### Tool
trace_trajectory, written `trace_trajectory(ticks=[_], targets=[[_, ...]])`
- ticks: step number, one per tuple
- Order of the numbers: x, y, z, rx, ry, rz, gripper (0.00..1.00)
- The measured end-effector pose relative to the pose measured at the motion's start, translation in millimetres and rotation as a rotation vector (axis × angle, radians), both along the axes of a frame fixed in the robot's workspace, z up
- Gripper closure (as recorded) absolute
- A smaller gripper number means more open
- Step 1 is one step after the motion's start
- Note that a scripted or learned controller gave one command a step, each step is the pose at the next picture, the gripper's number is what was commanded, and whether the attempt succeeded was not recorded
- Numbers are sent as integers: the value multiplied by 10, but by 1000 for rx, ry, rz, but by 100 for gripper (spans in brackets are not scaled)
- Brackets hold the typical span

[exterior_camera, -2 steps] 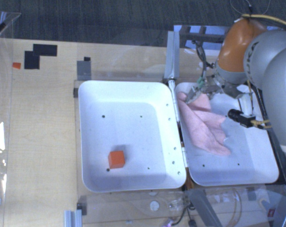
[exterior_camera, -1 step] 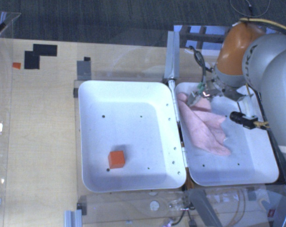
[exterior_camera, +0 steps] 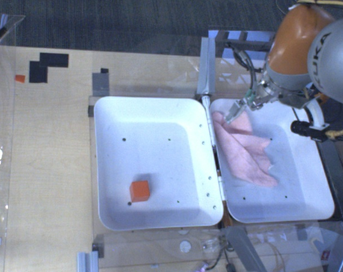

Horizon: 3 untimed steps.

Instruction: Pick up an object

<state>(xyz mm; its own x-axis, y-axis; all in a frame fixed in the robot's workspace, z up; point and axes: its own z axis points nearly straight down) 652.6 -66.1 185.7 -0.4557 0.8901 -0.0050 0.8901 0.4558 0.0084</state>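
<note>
A pink cloth [exterior_camera: 248, 154] lies crumpled in the right bin [exterior_camera: 307, 203], along its left wall. My gripper [exterior_camera: 234, 114] hangs over the bin's far left corner, and its thin fingers are shut on the cloth's upper corner. That corner is drawn up toward the fingertips, while the remainder of the cloth trails down onto the bin floor. A small orange cube [exterior_camera: 140, 191] rests in the left bin [exterior_camera: 154, 123], near its front left.
A metal divider [exterior_camera: 212, 146] separates the two bins. The arm's orange band [exterior_camera: 293, 35] and grey wrist [exterior_camera: 330, 50] loom over the right bin's far right. Black and orange markers [exterior_camera: 43, 67] sit on the bench at far left.
</note>
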Motion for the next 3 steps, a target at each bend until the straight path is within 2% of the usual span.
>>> trace_trajectory(ticks=[1,2,3], targets=[[161,12,221,-2,0,200,0],[70,12,183,-4,1,424,0],[-19,-631,-913,-2,2,299,0]])
